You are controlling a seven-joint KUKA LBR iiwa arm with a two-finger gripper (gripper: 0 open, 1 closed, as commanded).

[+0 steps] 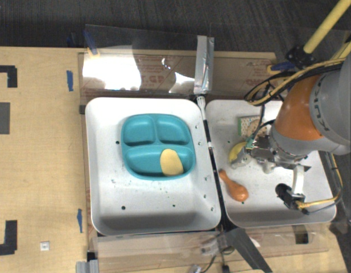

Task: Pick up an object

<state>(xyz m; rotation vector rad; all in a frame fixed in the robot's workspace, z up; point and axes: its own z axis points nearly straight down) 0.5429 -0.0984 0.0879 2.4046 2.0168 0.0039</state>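
1. Drumstick (234,187): an orange, drumstick-shaped toy lying loose in the right bin (260,212), nearest the bench front, narrow end pointing to 10 o'clock. Untouched; judged the most accessible pick.
2. Gripper (260,152): low in the same bin, at 1 o'clock from the drumstick and apart from it. Wrist hardware hides its working end; whether it is spread or closed cannot be told. Nothing seen held.
3. Yellow piece (237,150): just left of the gripper, partly hidden. A green-edged card (247,124) lies beyond it at 12 o'clock.
4. Left bin (107,209): holds a teal tray (142,134); a yellow lump (171,162) sits in its 5 o'clock compartment.
5. Recommendation: centre above one object, straddle its narrow axis, stay off the bin wall, close fully before lifting, and verify the hold.
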